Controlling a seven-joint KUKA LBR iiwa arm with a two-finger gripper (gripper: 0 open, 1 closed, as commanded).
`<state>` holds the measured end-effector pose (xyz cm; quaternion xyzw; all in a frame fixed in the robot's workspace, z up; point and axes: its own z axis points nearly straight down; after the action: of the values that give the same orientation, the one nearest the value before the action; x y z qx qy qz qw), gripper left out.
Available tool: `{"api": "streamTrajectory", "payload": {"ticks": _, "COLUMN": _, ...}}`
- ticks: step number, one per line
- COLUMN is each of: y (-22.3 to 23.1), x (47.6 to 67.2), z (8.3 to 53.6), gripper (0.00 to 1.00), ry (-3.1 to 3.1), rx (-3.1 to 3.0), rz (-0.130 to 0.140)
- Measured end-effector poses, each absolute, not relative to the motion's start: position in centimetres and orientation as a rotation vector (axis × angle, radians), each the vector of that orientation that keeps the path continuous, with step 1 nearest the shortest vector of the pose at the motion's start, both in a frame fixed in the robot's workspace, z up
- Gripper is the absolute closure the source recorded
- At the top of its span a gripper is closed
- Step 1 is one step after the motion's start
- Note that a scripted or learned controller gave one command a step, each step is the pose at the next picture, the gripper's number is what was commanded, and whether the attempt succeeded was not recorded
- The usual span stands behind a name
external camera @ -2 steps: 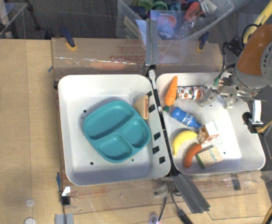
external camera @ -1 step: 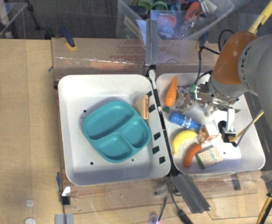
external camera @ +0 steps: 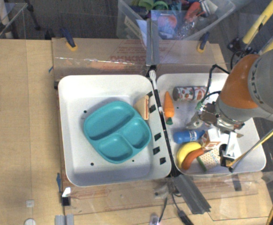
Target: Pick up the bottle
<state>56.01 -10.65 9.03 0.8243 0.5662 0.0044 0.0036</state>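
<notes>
Blue bottle (external camera: pixel 189 136) lies on its side mid right bin (external camera: pixel 254 165), near the divider, above banana (external camera: pixel 189 150); gripper (external camera: pixel 211 132) just beside it; jaws' state cannot be told.

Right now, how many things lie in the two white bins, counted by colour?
Teal: 1, divided plate
Blue: 1, bottle
Orange: 1, carrot
Yellow-orange: 1, fruit
Tan: 1, wedge
Red-white: 1, can
Multicoloured: 1, packet
Total: 7

Grey arm (external camera: pixel 268 86), orange band, black cable
</notes>
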Motion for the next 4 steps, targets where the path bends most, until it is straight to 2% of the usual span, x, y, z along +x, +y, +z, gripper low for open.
{"api": "streamTrajectory", "payload": {"ticks": 1, "y": -11.0, "x": 56.0, "z": 10.0, "gripper": 1.00, "ry": 1.766, "rx": 2.584, "rz": 0.010}}
{"api": "streamTrajectory", "payload": {"ticks": 2, "y": -5.1, "x": 60.7, "z": 18.4, "gripper": 1.00, "ry": 1.944, "rx": 2.469, "rz": -0.001}}
{"api": "streamTrajectory", "payload": {"ticks": 3, "y": -5.1, "x": 60.6, "z": 18.4, "gripper": 0.00, "ry": 1.944, "rx": 2.468, "rz": -0.001}}
{"api": "streamTrajectory", "payload": {"ticks": 4, "y": -10.3, "x": 57.0, "z": 9.0, "gripper": 0.00, "ry": 2.006, "rx": 2.410, "rz": 0.011}}
